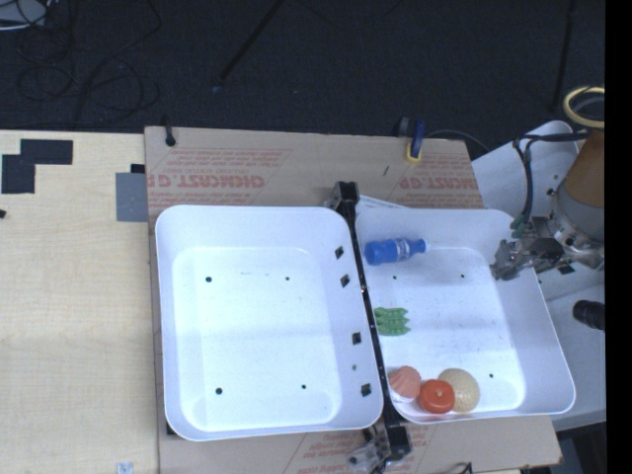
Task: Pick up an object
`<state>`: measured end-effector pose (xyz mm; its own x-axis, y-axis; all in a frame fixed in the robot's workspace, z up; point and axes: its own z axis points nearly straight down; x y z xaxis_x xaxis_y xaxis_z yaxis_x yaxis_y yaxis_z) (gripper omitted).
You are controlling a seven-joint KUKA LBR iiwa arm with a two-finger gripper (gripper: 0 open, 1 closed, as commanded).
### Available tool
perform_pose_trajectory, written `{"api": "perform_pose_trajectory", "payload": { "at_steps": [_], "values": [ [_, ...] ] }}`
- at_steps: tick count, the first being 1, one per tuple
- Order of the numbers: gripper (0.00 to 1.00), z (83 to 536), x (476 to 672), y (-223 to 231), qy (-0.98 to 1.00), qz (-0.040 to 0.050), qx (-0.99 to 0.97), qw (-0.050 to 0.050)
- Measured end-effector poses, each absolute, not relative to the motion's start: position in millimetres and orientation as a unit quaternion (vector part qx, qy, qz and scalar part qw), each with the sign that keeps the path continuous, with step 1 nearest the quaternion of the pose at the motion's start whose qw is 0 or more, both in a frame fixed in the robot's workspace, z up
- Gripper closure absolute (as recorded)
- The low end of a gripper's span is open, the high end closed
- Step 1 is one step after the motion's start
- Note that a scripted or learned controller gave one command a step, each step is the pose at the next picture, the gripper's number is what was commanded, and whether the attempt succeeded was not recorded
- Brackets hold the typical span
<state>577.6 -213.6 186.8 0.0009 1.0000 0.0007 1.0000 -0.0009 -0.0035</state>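
The tool (509, 257) hangs at the right rim of the right bin (538, 304), near its far corner, with the grey arm (583, 210) reaching in from the right edge of the view. From this angle I cannot tell how the tool is set, and nothing shows in its grip.

Inside the right bin lie four things. A blue bottle (394, 251) rests on its side near the far left corner (its pale cap end points toward the tool). A small green object (391, 321) sits close to the left wall, about midway along it. In the near left corner three pieces cluster together: a pink piece (404, 381), a red round object (436, 396) touching it, and a cream round object (461, 387) just beside the red one.

The left bin (178, 265) sits alongside, the two held by a black divider (361, 304). Both rest on a cardboard sheet (257, 171) on the bench (69, 314).
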Motion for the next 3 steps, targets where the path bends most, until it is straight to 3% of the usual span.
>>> {"api": "perform_pose_trajectory", "payload": {
  "at_steps": [1,2,3],
  "values": [
    [1.0,307.8,606.0,-214.1,-0.708,-0.0028,-0.706,-0.006],
    [1.0,362.2,594.3,-214.3,-0.708,-0.0007,-0.707,-0.002],
    [1.0,299.5,565.6,-213.1,-0.707,0.0022,-0.708,0.004]
  ]
}}
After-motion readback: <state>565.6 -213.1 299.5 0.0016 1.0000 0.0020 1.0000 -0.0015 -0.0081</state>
